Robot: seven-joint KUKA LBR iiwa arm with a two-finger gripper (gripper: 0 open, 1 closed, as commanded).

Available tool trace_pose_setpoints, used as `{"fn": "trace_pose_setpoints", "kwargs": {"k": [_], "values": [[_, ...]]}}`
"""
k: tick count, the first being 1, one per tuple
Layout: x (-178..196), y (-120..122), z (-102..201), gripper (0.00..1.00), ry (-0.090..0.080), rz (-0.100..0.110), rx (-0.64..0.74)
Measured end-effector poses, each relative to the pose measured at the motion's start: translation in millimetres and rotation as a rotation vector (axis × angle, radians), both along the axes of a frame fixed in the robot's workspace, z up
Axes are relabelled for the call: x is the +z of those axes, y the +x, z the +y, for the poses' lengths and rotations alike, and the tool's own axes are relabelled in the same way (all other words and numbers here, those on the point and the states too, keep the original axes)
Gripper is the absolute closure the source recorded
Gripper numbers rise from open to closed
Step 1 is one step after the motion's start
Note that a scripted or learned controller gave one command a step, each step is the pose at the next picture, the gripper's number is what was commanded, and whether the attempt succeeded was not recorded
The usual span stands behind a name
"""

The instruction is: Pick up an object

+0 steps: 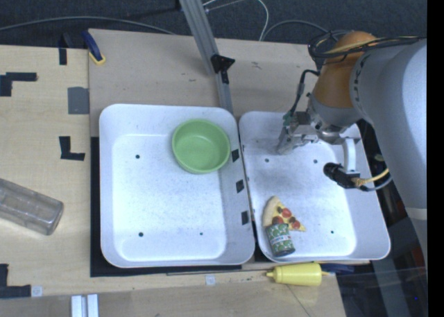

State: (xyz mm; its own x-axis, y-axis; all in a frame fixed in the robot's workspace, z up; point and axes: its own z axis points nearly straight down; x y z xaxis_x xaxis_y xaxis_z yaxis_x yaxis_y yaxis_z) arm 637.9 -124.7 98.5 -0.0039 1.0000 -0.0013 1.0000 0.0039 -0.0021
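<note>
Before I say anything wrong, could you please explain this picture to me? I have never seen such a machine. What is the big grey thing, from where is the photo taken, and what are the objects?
The photo comes from one camera fixed above a workbench, looking down at a slant. The big grey shape on the right is a robot arm with an orange band near its wrist. At its end is a pincer, which hangs over the far part of the right bin. I see nothing gripped in it.

Two shallow white bins sit side by side. The left bin holds a green bowl. The right bin holds a toy pizza slice and, touching it, a small green can.

Outside the bins, a yellow bottle lies on the bench by the near edge of the right bin, and a clear plastic container lies far left.
</note>
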Motion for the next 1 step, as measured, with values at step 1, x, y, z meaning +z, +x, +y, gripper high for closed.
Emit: {"fn": "trace_pose_setpoints", "kwargs": {"k": [1], "values": [[46.8,-3.4,-6.6,1.00,0.001,-0.005,-0.002]]}}
